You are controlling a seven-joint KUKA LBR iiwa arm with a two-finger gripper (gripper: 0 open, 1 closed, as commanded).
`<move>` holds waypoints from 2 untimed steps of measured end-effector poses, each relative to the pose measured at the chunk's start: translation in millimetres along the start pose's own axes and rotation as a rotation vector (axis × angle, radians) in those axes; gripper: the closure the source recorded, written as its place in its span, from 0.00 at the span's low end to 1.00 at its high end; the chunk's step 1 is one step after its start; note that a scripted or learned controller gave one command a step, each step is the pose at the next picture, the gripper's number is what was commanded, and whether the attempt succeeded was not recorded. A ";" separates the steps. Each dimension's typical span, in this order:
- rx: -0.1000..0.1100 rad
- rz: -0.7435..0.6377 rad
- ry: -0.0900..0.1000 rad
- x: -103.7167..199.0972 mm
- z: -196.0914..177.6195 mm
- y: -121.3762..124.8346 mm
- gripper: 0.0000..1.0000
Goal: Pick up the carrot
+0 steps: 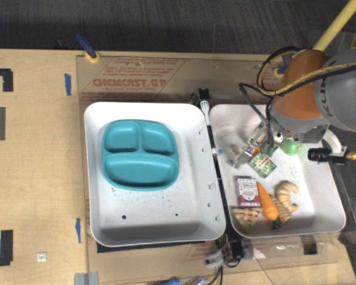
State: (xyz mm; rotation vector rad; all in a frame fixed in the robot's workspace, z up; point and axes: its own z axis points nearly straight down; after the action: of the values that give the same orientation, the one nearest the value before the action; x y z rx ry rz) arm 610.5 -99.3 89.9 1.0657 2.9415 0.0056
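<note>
Camera view: carrot [267, 202] in right bin [329, 221]

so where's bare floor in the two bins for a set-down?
Left bin: bare strip between the teal tray and the near rim. Right bin: bare far-left corner. Crowded near the front: carrot, card box, shell-like pieces, gripper above them.

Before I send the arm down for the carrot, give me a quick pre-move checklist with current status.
1. Carrot visible in the right bin: ok.
2. Gripper over the carrot: not ok, it sits toward the bin's far side.
3. Carrot free of neighbours: not ok, the small card box and croissant flank it.
4. Gripper free of objects: cannot tell, a green packet lies right beside it.
5. Finger opening: cannot tell.
</note>
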 end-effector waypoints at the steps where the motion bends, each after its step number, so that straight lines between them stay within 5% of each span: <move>1: -0.001 -0.185 -0.001 55.8 -1.8 -52.0 0.00; 2: -0.003 -0.192 -0.005 96.4 -2.8 -79.7 0.00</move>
State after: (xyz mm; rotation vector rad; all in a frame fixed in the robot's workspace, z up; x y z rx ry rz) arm 485.4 -98.8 91.0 0.7771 3.0244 0.0051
